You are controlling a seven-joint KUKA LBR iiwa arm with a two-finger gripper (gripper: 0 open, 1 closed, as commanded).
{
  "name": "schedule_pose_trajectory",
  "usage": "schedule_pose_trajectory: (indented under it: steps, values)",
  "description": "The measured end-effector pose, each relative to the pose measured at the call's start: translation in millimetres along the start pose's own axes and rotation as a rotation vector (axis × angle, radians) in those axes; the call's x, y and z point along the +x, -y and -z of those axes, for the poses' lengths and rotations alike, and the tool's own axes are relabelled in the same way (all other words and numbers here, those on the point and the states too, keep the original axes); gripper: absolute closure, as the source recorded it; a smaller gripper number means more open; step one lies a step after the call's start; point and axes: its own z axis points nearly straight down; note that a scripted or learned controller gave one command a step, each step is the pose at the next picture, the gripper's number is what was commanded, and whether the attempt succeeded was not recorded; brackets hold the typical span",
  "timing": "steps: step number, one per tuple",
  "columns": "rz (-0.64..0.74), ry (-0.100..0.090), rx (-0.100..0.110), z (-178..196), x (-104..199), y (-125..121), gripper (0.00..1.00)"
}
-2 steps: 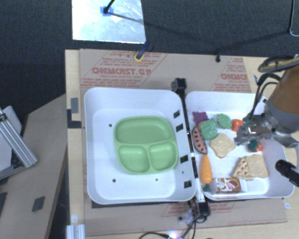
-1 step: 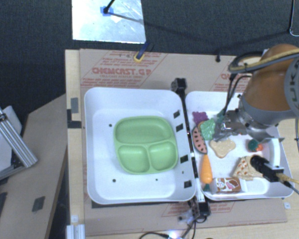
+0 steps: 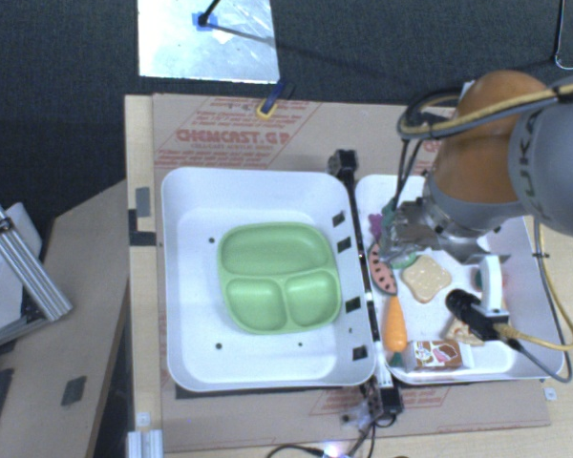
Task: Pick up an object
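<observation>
My gripper [image 3: 394, 239] hangs low over the left part of the right bin [image 3: 528, 363], under the grey arm with the orange band. Directly below it lies a watermelon slice [image 3: 381, 274]. A slice of toast [image 3: 426, 278] rests just to the right of that. Nearer the front of the bin are an orange carrot [image 3: 394, 324] and a brown and white packet [image 3: 436, 354]. A small red thing [image 3: 374, 223] shows at the gripper's left side. Nothing can be made out between the fingers.
The left bin [image 3: 186, 256] holds a green divided plate [image 3: 275, 275]. A black divider with clips [image 3: 355, 256] runs between the bins. A tan biscuit-like piece [image 3: 465, 333] lies at the front right. The arm covers the right bin's back part.
</observation>
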Motion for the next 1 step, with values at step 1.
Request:
schedule_pose_trajectory:
  steps: [1]
  values:
    - [0.0,0.0,0.001,-14.4,50.6,-16.7,1.0]
